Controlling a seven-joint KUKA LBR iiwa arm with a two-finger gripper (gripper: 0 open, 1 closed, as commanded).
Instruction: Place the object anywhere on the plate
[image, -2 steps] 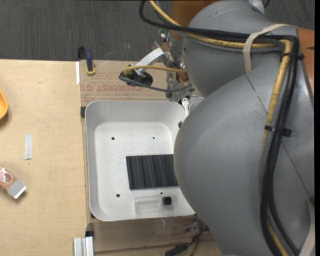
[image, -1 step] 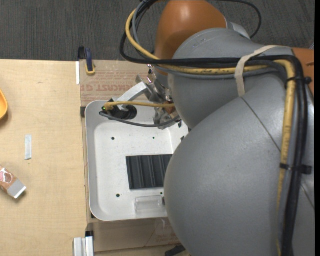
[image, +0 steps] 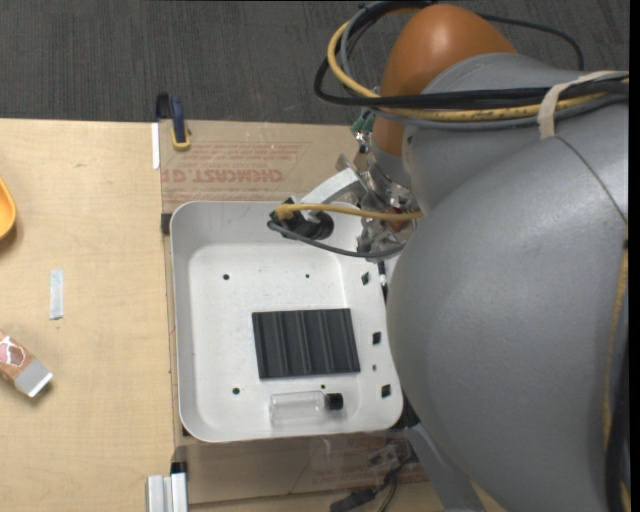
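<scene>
While the grey arm (image: 510, 300) loomed over the white bin (image: 200, 330), the pincer's state could not be told.

A clear plastic piece with a black end (image: 305, 406) lay just below the black ribbed plate (image: 305, 342), near the bin's lower rim, probably the object; being see-through and close to the wall, it risked a missed grasp. Beige tabletop (image: 80, 200) lay left of the bin, dark carpet beyond.
</scene>
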